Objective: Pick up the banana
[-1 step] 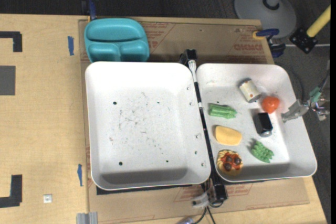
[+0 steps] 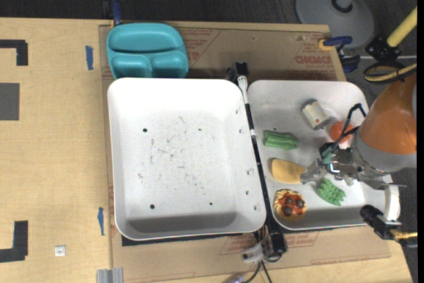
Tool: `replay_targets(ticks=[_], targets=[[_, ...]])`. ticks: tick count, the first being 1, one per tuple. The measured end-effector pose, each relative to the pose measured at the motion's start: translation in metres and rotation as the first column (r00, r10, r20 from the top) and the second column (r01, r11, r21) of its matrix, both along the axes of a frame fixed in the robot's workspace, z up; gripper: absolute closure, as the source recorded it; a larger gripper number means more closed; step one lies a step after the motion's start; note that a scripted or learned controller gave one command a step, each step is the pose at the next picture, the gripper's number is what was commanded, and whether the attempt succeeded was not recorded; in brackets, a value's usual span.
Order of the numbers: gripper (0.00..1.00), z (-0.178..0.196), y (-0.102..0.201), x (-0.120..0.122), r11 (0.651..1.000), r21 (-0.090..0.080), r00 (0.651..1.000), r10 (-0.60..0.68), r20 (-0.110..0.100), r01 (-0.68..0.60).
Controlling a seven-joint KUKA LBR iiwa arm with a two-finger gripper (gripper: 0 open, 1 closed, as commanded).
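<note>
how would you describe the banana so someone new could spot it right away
Look in the right white bin, the one the grey and orange arm reaches into. Near its left wall, about midway down, lies the banana, just below a green toy and above a red and yellow piece. It is the only pale yellow, smooth wedge there.

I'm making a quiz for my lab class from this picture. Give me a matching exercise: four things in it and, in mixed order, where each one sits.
Things:
1. banana
2. teal tray
3. grey cylinder
4. pizza slice toy

Places:
A. on the cardboard behind the left bin
B. near the front edge of the right bin
C. toward the back of the right bin
D. middle of the right bin, just left of the gripper

Pairs: 1-D, 2-A, 3-C, 4-B
</note>
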State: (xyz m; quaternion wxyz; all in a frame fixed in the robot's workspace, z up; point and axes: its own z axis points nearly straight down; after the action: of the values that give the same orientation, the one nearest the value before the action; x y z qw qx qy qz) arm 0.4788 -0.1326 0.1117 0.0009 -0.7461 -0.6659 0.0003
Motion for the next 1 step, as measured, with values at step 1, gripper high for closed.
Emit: replay_targets(ticks=[1], targets=[[0.00, -0.0256, 0.0405, 0.0010, 0.966, 0.001, 0.966, -0.260, 0.002, 0.260]])
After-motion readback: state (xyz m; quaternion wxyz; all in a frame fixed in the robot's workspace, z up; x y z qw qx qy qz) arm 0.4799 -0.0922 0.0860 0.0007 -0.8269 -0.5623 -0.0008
